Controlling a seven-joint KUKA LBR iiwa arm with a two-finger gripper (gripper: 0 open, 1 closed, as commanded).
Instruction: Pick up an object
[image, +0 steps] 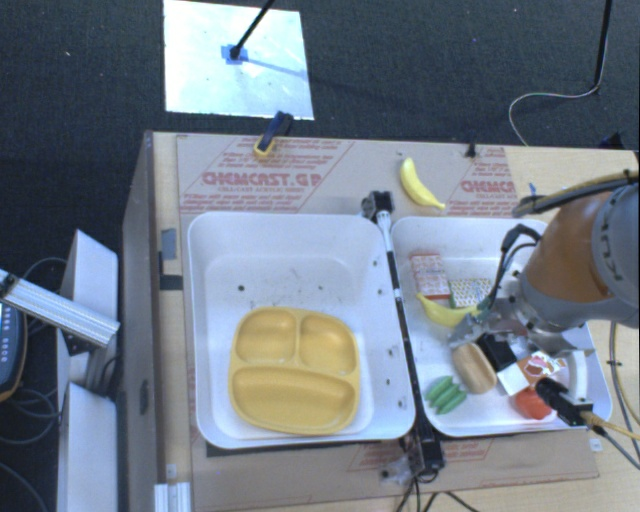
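My gripper (487, 335) hung low in the right bin (470, 232), the bread roll (473, 367) at its six o'clock; my fingers' state I couldn't tell.

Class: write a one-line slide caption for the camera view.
Arm reaches into right bin of toys; yellow tray in left bin.

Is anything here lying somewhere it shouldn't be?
One banana lies on the bench outside both bins, just behind the right bin, while the other toy foods, including a second banana, sit inside it.
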